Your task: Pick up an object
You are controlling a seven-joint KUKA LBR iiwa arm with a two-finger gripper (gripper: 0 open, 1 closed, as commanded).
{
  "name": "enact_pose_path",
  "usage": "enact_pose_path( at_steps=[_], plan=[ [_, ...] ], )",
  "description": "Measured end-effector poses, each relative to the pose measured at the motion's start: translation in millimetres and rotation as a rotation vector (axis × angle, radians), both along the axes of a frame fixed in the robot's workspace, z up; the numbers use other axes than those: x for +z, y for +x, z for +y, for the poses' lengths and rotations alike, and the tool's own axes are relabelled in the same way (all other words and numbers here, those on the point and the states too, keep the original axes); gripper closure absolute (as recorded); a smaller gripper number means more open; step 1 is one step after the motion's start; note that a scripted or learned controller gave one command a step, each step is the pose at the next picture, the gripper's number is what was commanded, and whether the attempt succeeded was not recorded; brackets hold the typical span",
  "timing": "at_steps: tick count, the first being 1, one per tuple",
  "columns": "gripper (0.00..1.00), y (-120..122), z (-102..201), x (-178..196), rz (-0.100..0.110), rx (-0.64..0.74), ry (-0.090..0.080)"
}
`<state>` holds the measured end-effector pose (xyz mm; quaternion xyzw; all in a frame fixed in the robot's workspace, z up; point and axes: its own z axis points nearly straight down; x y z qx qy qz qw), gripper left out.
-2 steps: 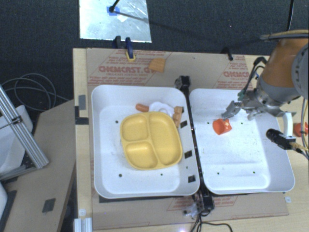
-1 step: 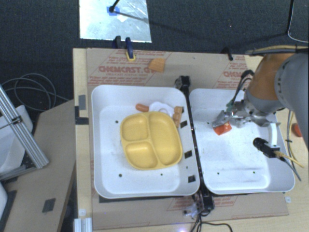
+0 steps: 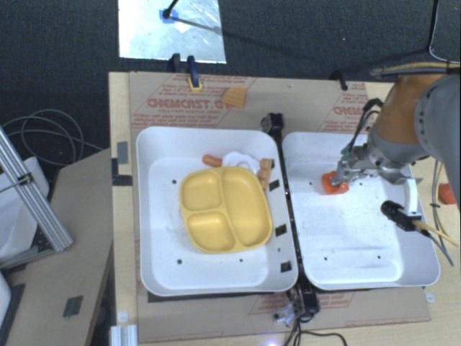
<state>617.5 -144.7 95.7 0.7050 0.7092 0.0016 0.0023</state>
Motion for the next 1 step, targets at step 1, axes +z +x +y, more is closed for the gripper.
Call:
enact_pose_path(
  at_steps=[1],
  plan=[
    [0.00,-0.1,0.0,-0.3,0.001,0.000,0.000]
  ],
)
